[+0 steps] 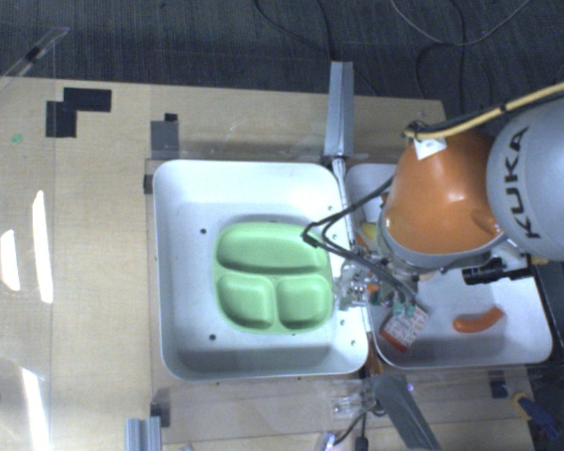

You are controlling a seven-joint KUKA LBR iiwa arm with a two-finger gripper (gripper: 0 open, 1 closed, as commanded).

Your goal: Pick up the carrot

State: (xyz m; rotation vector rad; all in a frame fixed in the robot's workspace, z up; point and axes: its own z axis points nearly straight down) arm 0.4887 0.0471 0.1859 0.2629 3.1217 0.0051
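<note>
Green and three-sectioned, a plastic plate [271, 273] lies in the left bin [179, 252] on the wooden counter [75, 299]. Over the divide between bins hangs the arm [446, 200], its jaws [381, 294] low at the right bin's [536, 346] left edge; their opening I cannot tell. Well clear to their right, the orange carrot [477, 321] lies loose on the right bin's floor.

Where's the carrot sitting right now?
The carrot lies in the right bin, near its front right corner, just below the arm's orange band.
</note>
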